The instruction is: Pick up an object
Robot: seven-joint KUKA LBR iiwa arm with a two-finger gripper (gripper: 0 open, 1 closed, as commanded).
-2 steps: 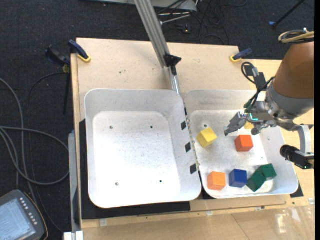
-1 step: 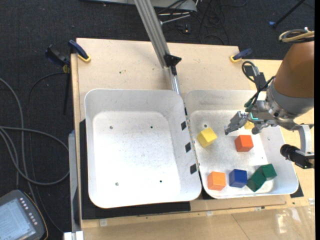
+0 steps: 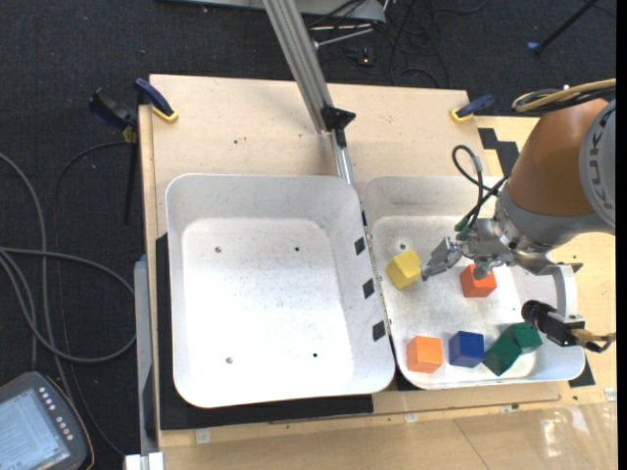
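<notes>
Dark carpet with cables surrounds the pale bench (image 3: 294, 116), which carries two white bins side by side. From above, the right bin (image 3: 411, 199) holds a yellow block (image 3: 403, 269), a small orange-red block (image 3: 478, 282), an orange cube (image 3: 424, 353), a blue cube (image 3: 467, 349) and a green block (image 3: 511, 348). The gripper (image 3: 437, 261) is just beside the yellow block; I cannot tell how its claw stands

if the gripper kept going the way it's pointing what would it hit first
The gripper points toward the view's left, at the yellow block right beside its tip, so that would likely be met first. Height is hard to judge from above, so it may pass over the block and reach the bin wall.
</notes>
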